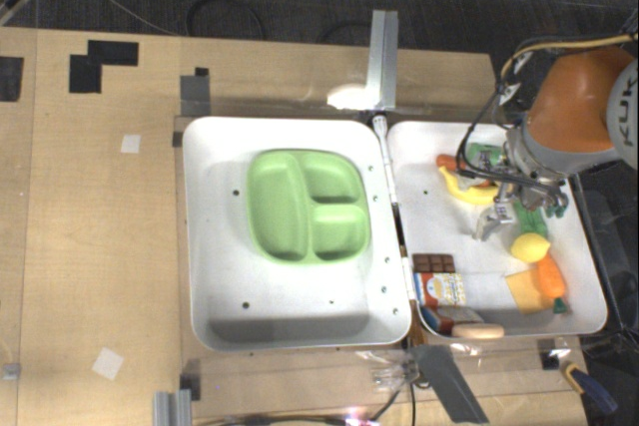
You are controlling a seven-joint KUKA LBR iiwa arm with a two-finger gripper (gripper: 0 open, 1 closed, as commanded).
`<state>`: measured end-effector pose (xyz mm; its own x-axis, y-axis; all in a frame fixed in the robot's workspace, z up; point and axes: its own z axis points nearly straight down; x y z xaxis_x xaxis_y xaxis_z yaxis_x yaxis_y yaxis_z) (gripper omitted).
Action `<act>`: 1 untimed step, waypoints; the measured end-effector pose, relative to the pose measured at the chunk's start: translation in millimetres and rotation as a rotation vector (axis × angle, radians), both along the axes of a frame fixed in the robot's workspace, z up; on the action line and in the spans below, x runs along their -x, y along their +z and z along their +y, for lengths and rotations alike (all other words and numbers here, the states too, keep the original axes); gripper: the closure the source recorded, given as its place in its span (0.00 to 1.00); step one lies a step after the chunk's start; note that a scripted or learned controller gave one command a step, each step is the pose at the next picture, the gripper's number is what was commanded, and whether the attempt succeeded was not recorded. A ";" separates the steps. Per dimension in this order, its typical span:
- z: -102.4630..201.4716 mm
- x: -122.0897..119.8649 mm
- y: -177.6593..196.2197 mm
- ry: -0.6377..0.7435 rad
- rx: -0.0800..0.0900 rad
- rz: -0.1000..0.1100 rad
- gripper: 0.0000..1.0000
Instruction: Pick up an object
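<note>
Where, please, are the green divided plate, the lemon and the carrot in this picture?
green divided plate (pixel 305 207): camera view, on the ridge between its compartments, in the left bin.
lemon (pixel 530 247): camera view, middle of its yellow skin, in the right bin.
carrot (pixel 549 277): camera view, on its orange body.

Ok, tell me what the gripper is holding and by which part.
It cannot be told. The gripper hangs low in the right bin between the banana and the lemon, with nothing visibly gripped.

end effector (pixel 496 217) lowered, arm bent downward
</note>
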<state>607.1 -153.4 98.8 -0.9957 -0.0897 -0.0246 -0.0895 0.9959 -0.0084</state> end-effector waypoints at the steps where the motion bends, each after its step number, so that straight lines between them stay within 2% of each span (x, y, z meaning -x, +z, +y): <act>1: 60.5 -21.9 -9.8 0.008 -0.008 0.010 0.00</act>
